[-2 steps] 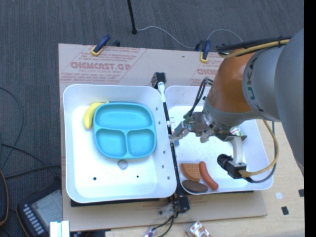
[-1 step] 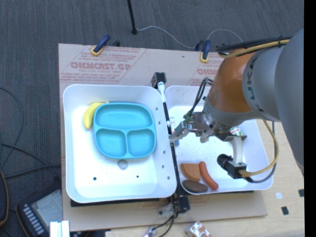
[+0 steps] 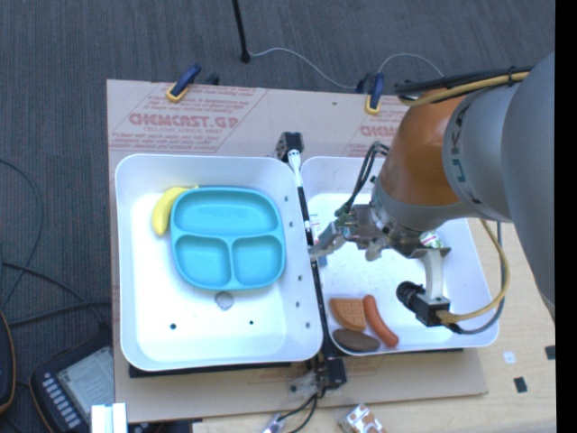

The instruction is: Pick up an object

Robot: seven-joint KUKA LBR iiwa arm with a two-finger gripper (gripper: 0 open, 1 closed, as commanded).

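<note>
My gripper [image 3: 350, 244] hangs over the left part of the right bin [image 3: 478, 332], close to the divider between the bins. It is open and nothing sits between its fingers. In the right bin's front left corner lie a red sausage [image 3: 380, 322], a tan bread piece [image 3: 347, 312] and a dark brown patty [image 3: 357, 340], all in front of the gripper and apart from it. The left bin [image 3: 135, 332] holds a blue divided plate [image 3: 227, 238], with a yellow banana [image 3: 162, 210] against the plate's left edge and a small grey object [image 3: 224, 301] just in front of it.
The big grey and orange arm [image 3: 451, 161] covers the middle and back of the right bin. A black connector with a yellow cable [image 3: 424, 305] hangs from it near the sausage. Clamps [image 3: 185, 81] hold the cardboard base at the back.
</note>
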